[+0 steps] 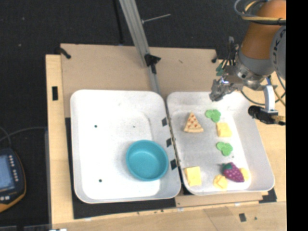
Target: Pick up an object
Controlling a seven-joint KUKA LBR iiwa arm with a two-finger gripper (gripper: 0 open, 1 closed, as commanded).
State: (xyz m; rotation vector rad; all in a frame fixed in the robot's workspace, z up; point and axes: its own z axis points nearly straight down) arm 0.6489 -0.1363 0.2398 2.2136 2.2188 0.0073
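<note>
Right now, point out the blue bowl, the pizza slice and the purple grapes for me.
blue bowl (pixel 147 160), camera view, point on its inner floor.
pizza slice (pixel 193 123), camera view, point on the middle of the wedge.
purple grapes (pixel 233 172), camera view, point on the middle of the bunch.

no text, label, brand or number can be read on anything on the bench.

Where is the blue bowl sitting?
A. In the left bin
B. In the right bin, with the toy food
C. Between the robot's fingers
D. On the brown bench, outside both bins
A: the blue bowl sits in the left bin, near its lower right corner, apart from the toy food in the right bin.
</note>
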